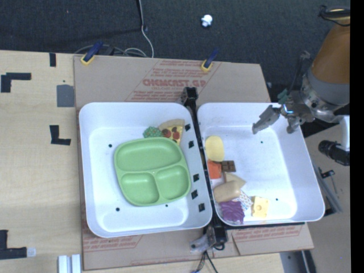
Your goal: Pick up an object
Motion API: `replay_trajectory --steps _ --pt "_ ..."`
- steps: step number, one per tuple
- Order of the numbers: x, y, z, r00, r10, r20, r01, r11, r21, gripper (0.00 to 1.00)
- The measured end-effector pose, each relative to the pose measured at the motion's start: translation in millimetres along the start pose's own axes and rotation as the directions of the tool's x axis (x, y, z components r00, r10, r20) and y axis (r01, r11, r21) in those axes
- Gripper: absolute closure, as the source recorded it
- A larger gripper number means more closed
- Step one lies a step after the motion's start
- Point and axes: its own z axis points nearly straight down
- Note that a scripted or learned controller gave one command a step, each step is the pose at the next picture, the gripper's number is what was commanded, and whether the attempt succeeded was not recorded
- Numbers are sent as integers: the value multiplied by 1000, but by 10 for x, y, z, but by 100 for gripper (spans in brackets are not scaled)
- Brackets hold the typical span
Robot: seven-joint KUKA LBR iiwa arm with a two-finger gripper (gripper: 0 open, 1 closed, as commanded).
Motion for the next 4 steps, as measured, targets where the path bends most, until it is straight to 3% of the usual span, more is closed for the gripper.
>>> replay_trajectory --steps 1,2,3,4 --pt "352 73 1256 1000 -1 -2 1 1000 9 0" --pt "346 -178 1945 1000 6 2 -6 1000 -7 0" --pt "375 -163 1809 1000 0 -3 0 1000 -6 100" --pt "1393 221 897 1000 -11 -2 11 1000 -11 100"
